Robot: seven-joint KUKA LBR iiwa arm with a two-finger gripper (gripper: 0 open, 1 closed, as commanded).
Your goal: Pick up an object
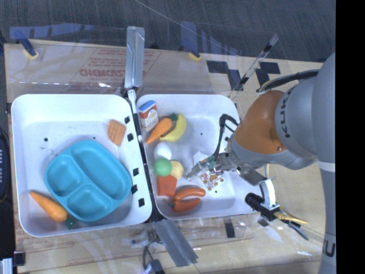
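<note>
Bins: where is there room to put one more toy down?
Left bin: bare floor along the back wall, behind the blue tray and left of the waffle. Right bin: a bare patch at the back, between the banana and the arm. It's crowded along the divider: can, carrot, egg, hot dog.

Two white bins [23, 113] are seen. Two carrots [160, 129] are counted, the second [49, 206] at seven o'clock, along with one blue tray [88, 179], one can [148, 114], one banana [178, 129] and one hot dog [187, 198].
</note>
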